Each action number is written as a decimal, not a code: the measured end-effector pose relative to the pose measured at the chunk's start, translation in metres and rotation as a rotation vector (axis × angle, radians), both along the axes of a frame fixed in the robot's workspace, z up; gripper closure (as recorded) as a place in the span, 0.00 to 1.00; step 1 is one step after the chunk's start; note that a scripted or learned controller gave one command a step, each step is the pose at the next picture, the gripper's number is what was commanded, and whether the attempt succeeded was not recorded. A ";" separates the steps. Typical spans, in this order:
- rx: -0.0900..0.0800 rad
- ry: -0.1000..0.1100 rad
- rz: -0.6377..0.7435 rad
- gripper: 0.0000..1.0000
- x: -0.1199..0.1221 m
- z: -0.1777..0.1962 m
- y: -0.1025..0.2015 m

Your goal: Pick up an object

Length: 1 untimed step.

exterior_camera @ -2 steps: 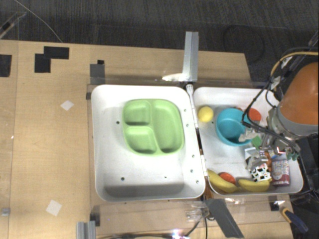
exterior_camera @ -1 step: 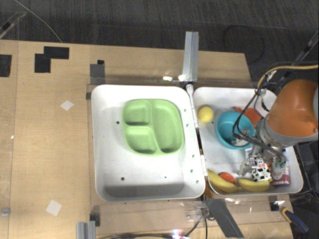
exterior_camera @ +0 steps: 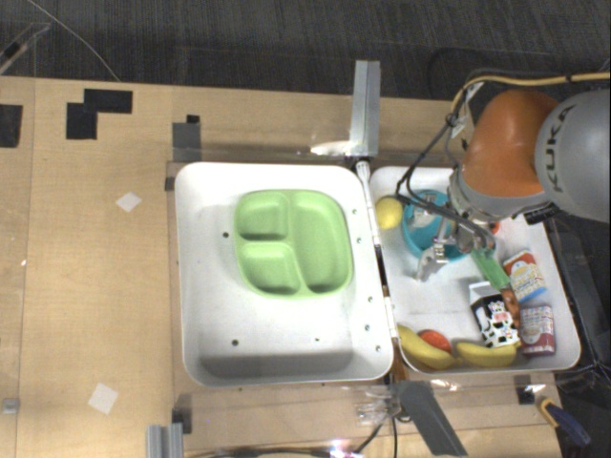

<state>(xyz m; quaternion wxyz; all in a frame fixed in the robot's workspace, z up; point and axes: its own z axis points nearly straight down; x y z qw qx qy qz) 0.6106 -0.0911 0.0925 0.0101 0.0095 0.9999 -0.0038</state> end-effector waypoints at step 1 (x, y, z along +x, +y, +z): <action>0.010 0.011 -0.186 0.00 -0.014 0.004 -0.013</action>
